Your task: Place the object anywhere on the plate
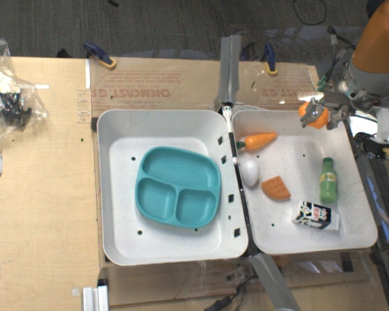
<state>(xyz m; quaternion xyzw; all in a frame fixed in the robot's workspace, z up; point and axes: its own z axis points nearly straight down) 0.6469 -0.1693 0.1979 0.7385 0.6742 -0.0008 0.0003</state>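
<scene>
A teal plate [178,186] with three compartments lies in the left bin [117,173] and has nothing on it. My gripper [316,114] hangs over the far right corner of the right bin [356,232]. A small orange object [310,116] sits between its fingers, lifted near the bin's back rim. The grey arm with its orange band rises away to the upper right.
On the right bin's floor lie a carrot [259,140], a white egg [249,172], an orange wedge [275,188], a green bottle [328,180] and a black-and-white carton [313,214]. A plastic bag [10,102] rests on the bench at far left.
</scene>
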